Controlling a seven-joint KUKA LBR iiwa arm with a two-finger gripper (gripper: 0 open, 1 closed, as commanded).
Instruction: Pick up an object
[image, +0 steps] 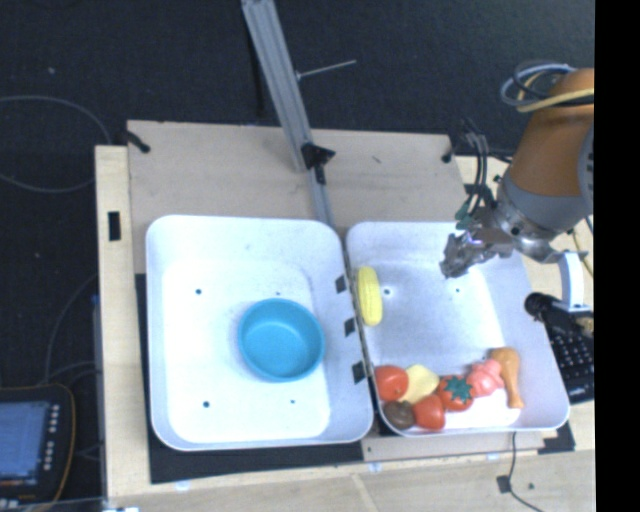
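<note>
The claw (458, 262), whose state I cannot tell, hovers above the right bin (520, 300); next it should descend toward the corn cob (369, 295).

a pale wooden bench (220, 170) sits square in the middle, on a dark, near-black floor (60, 70). a grey metal pole (285, 95) slants down from the top edge to the bench. thin cables (40, 180) loop across the floor at left. a screen (30, 440) glows blue in the bottom left corner. a black keyboard (572, 345) lies at the right edge.
</note>
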